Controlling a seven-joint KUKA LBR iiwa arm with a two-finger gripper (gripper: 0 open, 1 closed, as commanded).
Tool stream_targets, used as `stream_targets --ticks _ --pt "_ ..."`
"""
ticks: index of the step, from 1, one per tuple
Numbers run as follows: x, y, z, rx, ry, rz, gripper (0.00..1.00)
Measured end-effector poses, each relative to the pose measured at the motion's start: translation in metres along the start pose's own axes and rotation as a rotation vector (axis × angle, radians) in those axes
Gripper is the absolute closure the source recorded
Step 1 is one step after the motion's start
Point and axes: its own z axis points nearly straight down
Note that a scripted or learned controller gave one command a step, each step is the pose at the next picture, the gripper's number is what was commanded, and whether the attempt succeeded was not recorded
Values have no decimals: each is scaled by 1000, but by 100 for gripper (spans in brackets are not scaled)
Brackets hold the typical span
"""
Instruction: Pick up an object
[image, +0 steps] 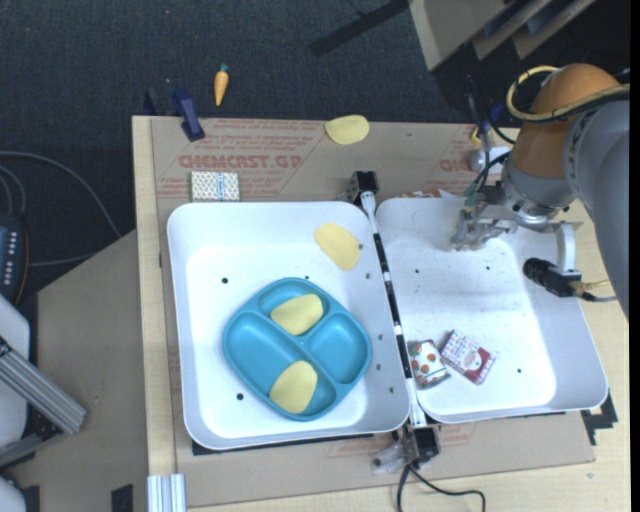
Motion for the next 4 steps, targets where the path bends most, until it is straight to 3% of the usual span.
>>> stream_targets --ticks 1,2,3,4 --pt "91 -26 -93 -15 2 -5 100" --pt "143 -34 -126 -15 1 -4 100" --pt "142 -35 -125 -13 1 -3 0" --pt "95 1 -91 -13 -1 0 0"
